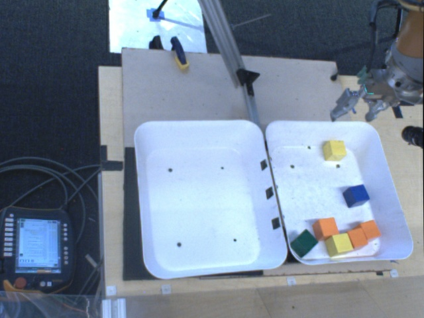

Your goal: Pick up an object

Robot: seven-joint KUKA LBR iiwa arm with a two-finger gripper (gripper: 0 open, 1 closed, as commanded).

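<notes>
The right bin (387,177) holds several small blocks: a yellow one (334,150) near its back, a blue one (356,195) mid-right, and a cluster at the front with a green block (304,242), an orange block (325,228), a yellow block (339,244) and two more orange ones (364,233). My gripper (358,106) hangs above the back right edge of this bin, beyond the yellow block. Its two fingers stand spread apart with nothing between them.
The left bin (142,177) lies beside the right one. A slanted metal pole (222,32) crosses the back of the bench. A teach pendant (36,247) with cables lies on the floor at the left.
</notes>
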